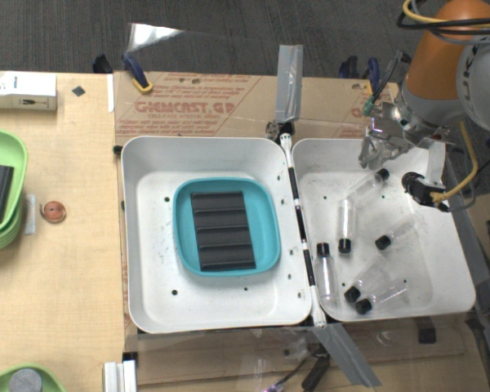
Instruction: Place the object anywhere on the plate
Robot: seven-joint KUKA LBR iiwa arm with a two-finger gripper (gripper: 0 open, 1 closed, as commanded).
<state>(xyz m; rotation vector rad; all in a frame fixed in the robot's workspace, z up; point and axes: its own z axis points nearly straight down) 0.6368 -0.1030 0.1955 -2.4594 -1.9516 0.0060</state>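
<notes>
Worktop [57,300] of pale wood carries two white bins side by side. My arm [457,47] reaches over the right bin [441,292]; its gripper [381,149] hangs near that bin's back edge, and I cannot tell how its fingers stand. A teal plate [265,219] with a dark ridged insert sits centred in the left bin [147,292]. Clear black-capped tubes [343,223] lie scattered on the right bin's floor.
</notes>
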